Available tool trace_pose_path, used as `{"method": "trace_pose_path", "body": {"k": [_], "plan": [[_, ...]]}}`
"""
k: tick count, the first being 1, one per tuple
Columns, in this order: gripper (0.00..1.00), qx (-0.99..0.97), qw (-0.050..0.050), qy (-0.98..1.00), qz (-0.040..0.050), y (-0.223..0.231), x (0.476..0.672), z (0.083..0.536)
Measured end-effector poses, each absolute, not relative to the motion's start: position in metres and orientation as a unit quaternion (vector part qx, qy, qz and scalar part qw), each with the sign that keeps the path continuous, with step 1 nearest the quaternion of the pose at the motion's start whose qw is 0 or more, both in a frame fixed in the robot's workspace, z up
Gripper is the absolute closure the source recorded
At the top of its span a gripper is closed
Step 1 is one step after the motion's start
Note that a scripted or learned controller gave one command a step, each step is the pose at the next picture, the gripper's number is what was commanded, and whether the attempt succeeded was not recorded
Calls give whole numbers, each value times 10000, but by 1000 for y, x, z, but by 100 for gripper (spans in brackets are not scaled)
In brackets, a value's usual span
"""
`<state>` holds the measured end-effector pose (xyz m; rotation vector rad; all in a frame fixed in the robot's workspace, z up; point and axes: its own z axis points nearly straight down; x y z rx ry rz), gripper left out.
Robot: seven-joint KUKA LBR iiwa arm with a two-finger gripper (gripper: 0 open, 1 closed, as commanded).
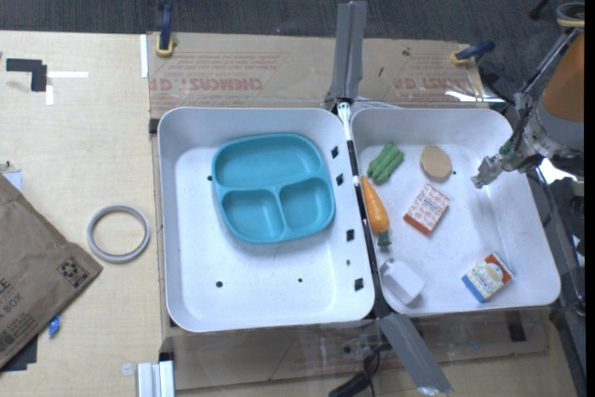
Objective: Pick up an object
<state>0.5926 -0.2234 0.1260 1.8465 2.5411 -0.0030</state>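
The right bin (521, 200) holds a green vegetable (384, 162), an orange carrot (375, 205), a tan round cookie (435, 163), a red-and-white packet (427, 208), a small colourful box (487, 278) and a white cup (402, 282). My gripper (487, 171) hangs over the bin's right side, to the right of the cookie and apart from every object. Nothing shows between its fingers.
The left bin (186, 274) holds a blue divided plate (273, 188). A roll of tape (118, 231) and a brown cardboard box (33, 279) lie on the bench at the left. The arm enters at the right edge.
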Motion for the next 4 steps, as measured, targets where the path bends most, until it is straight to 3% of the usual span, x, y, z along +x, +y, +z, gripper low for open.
{"method": "trace_pose_path", "body": {"k": [1, 2, 3, 4], "plan": [[0, 5638, -17, 8259, -9, -159, 602, 121], [0, 5534, 70, 8329, 10, -147, 586, 97], [0, 5559, 58, 8312, 23, -109, 518, 96], [0, 4637, -13, 8860, -4, -179, 478, 118]]}}
